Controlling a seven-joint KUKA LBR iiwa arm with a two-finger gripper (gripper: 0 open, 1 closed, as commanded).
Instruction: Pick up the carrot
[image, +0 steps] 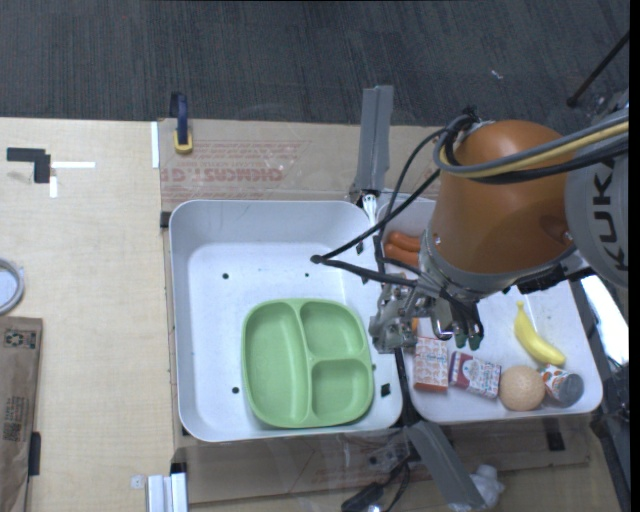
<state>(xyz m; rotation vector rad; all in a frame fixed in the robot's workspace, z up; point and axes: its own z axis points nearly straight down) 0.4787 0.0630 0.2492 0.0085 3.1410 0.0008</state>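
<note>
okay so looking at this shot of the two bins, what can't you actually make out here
- Carrot: an orange end shows in the right bin; the arm's orange band covers the rest.
- Claw: tangled among cables, too cluttered to read its state.
- Two small cartons: printing too small to read.
- Item beside the round bun, at the bin corner: too small to identify.

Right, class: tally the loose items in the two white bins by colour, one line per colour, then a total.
Green: 1, the divided plate
Orange: 1, the carrot
Yellow: 1, the banana
Tan: 1, the round ball
Red and white: 2, the cartons
Small can: 1
Total: 7
</note>
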